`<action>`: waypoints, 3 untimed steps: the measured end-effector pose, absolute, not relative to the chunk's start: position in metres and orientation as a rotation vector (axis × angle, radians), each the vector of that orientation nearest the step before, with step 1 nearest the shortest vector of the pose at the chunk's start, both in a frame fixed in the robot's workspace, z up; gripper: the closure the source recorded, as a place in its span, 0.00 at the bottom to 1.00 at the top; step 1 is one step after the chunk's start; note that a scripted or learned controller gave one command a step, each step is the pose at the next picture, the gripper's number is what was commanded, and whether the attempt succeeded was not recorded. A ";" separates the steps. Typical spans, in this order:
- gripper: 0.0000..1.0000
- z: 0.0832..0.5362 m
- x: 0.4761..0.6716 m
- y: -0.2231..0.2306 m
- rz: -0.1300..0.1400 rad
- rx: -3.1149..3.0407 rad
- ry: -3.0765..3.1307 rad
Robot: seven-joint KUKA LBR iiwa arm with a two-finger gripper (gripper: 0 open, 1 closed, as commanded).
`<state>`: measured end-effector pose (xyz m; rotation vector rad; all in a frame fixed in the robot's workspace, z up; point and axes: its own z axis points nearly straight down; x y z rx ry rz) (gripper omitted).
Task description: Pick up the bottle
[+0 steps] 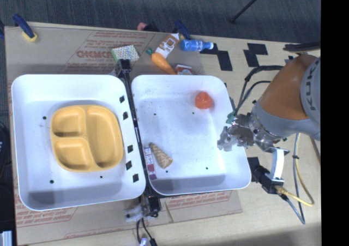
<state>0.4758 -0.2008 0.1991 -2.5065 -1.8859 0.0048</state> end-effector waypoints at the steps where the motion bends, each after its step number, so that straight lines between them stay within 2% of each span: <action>1: 1.00 0.202 0.476 -0.200 0.003 -2.737 -1.540; 2: 1.00 0.197 0.477 -0.190 0.002 -2.916 -1.169; 3: 1.00 0.223 0.476 -0.156 0.003 -3.013 -0.884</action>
